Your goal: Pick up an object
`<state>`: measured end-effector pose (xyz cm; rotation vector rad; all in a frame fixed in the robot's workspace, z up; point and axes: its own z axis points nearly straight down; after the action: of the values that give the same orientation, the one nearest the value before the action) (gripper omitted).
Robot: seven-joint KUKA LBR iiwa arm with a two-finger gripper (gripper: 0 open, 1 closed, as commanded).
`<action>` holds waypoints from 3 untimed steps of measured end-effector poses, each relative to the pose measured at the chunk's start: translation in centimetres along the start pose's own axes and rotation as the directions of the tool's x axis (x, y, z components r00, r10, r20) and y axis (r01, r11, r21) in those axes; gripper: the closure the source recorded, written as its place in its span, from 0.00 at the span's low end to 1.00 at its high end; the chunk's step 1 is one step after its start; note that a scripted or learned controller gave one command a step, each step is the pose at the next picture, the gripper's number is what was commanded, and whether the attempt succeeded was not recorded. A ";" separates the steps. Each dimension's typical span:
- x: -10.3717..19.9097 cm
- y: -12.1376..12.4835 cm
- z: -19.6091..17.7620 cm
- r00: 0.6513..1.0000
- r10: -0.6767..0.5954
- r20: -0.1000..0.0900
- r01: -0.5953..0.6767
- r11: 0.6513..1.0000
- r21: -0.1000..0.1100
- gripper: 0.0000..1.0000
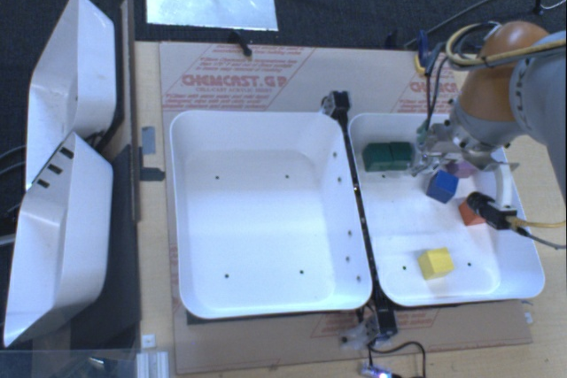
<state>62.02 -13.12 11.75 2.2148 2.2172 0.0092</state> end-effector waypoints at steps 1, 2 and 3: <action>-0.2 -0.2 -6.3 1.000 0.001 0.000 -0.001 1.000 0.003 1.00; -0.2 -0.1 -8.9 1.000 0.001 -0.001 -0.001 1.000 0.007 1.00; 4.6 -0.8 -8.3 1.000 -0.003 -0.002 0.003 1.000 0.009 1.00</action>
<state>61.11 -8.47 20.07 2.2169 2.2266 0.0019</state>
